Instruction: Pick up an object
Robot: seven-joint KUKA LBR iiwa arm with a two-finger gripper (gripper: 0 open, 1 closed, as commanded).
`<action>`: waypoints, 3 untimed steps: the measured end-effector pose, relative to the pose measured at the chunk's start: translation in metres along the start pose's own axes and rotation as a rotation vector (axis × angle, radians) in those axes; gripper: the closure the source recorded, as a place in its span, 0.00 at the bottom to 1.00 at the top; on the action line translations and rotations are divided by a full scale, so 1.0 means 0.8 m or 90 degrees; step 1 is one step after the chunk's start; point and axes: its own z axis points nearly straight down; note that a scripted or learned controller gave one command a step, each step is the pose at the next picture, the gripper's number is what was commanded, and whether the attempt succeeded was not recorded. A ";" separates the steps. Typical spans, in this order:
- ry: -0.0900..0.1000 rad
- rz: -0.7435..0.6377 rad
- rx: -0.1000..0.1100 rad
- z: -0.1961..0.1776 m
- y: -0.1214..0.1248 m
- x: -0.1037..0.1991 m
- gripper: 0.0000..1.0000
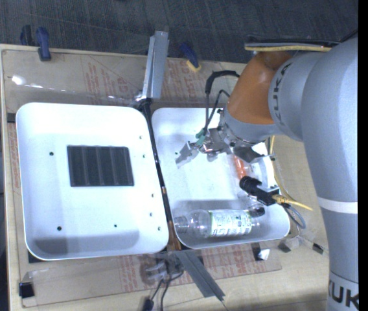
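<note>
My gripper [185,153] hangs over the upper left part of the right bin [171,125], its grey fingers pointing left, open with nothing between them. A clear plastic bottle [215,223] with a white label lies on its side along the right bin's near wall. A small orange object [239,168] lies in the same bin, just right of the gripper and partly hidden under the wrist. A dark ridged rectangular block [100,166] lies flat in the middle of the left bin [35,122].
The grey arm with its orange band [255,92] reaches in from the right and covers the right bin's far right side. A metal bar [155,63] stands at the back between the bins. Blue clamps [41,41] hold the bench's far edge.
</note>
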 end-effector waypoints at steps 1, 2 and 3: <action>0.000 0.000 0.000 0.000 0.000 0.000 0.00; -0.002 0.133 -0.002 -0.093 -0.021 -0.078 0.00; -0.001 0.111 -0.002 -0.081 0.001 -0.093 0.00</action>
